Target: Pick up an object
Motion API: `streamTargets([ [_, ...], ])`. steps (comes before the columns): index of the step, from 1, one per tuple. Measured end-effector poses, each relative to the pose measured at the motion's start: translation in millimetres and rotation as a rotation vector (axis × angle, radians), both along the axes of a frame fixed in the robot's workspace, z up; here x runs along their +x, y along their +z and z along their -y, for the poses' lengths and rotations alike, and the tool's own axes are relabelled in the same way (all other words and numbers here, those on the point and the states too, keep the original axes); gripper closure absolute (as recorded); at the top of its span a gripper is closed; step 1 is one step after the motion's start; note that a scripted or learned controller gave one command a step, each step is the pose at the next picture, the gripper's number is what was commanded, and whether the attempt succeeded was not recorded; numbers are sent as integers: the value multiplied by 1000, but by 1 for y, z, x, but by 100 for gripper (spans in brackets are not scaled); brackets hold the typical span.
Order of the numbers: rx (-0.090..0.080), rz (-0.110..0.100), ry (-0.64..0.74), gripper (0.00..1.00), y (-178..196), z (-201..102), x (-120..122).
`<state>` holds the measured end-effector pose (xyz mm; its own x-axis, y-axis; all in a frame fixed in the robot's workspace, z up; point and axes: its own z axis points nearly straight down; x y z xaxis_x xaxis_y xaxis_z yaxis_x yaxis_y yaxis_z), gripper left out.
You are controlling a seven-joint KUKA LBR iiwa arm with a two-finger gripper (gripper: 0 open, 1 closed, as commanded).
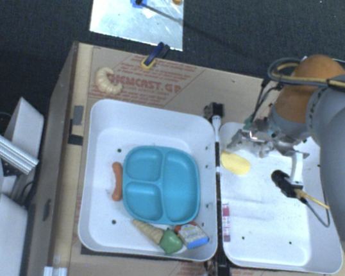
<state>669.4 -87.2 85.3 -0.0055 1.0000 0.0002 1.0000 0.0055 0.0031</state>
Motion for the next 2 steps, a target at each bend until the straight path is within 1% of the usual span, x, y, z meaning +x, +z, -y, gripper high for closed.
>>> streamTargets([
  [1,0,0,-1,0,0,-2,0],
  [2,-1,0,-4,0,0,4,0],
])
